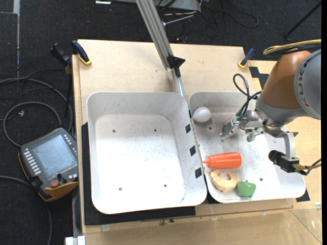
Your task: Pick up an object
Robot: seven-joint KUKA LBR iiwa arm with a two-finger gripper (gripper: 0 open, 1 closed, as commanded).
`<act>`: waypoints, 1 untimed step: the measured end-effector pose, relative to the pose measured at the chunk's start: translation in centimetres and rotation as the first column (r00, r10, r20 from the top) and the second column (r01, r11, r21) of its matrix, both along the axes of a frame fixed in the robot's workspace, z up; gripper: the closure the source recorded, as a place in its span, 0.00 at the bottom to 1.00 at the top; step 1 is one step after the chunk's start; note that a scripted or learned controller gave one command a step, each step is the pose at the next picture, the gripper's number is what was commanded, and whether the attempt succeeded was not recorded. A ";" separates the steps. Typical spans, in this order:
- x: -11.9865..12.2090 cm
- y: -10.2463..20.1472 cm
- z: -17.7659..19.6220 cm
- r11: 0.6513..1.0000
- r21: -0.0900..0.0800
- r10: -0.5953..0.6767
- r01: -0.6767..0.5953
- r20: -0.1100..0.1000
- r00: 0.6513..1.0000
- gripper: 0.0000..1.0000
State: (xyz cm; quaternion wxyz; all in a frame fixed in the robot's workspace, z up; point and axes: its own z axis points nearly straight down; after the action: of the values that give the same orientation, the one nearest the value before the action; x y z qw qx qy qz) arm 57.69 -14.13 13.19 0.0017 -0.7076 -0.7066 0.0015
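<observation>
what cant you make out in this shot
- Tool, camera view: too small and cluttered with cables to tell open from shut.
- Arm: cut off by the right edge.
- Beige object by the orange bottle: too small to identify.
- Green object: too small to identify.

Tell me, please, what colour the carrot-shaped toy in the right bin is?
Orange, with a slightly redder tip; the carrot toy shows clearly in the camera view.
</observation>
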 end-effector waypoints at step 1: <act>0.2 0.0 1.3 1.000 0.000 0.001 -0.001 0.006 1.000 1.00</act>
State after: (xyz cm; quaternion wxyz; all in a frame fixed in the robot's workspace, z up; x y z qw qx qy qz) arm 57.85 -14.10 14.49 -0.0005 -0.7073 -0.7069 -0.0004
